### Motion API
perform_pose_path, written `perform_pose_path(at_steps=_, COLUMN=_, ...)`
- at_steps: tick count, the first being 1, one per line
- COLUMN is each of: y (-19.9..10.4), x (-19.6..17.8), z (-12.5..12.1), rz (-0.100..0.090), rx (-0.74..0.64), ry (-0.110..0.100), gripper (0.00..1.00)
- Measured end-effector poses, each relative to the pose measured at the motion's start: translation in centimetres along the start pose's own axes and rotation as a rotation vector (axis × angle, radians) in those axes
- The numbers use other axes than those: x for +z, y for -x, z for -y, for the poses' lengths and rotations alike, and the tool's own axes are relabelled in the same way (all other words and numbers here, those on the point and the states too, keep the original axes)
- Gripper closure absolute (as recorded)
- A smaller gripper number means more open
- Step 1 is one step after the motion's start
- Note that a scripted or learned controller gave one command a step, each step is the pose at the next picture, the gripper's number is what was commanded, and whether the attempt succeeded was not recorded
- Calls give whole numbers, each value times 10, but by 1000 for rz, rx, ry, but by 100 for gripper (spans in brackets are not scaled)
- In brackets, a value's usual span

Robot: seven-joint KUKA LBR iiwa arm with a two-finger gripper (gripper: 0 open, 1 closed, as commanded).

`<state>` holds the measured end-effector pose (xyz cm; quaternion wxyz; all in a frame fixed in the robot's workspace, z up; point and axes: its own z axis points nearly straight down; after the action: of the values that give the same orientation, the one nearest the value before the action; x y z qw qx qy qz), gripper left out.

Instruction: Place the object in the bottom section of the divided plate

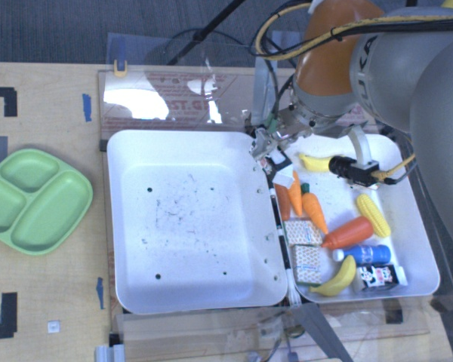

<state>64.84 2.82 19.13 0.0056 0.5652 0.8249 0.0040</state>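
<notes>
Wooden counter [53, 89] carries green divided plate [36, 200] at left. Gripper [268, 143] over right bin [419, 225] corner, state impossible to tell. Step: picking. Next: secure carrot [312, 211], carry to plate.

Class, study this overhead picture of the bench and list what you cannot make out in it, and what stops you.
- Gripper in the camera view: small and cluttered by cables; whether it is open or shut cannot be told.
- Back of the right bin: covered by the arm.
- Milk carton: print too small to read.
- Two cracker packets: labels blurred.
- Green divided plate: left edge cut by the frame.
</notes>
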Motion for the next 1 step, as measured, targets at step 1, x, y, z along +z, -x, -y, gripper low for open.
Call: perform_pose_path(at_steps=1, y=-59, x=8, z=-1, rz=-5, rx=22, ry=-19, gripper=100)
